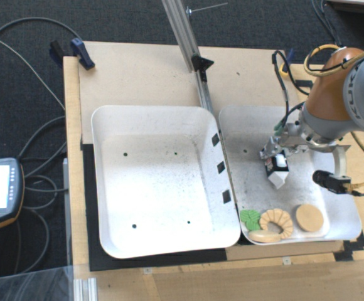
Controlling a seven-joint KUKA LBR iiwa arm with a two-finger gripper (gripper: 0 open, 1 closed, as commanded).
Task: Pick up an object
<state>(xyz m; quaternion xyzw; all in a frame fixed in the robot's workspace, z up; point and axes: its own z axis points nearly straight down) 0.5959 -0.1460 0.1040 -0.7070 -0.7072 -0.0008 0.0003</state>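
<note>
**Grey arm low over the right bin, nothing lifted yet**

Grey and orange, the arm reaches in from the right and brings its gripper (276, 162) down over the middle of the right bin (248, 121). A small white block (277, 178) sits right under the tool, touching or very nearly touching its tip. Whether the tool has closed on it or merely hovers above it cannot be told from this slanted view — the wrist hides the contact.

Further out, along the near edge of the same bin, three more candidates lie in a row: a green piece (250, 219) at the left corner, a tan ring-shaped pastry (275, 224) just beside it, and a flat round tan disc (309, 217) to the right. All three rest on the bin floor, well apart from the tool.

The left bin (107, 168) lies beside it, across the dividing rims.

As a judgement of progress: the approach looks done, the tool being down at the white block, but no object is seen clear of the bin floor. A confirmed hold and the lift are what remain — the block looks the likely target.
</note>
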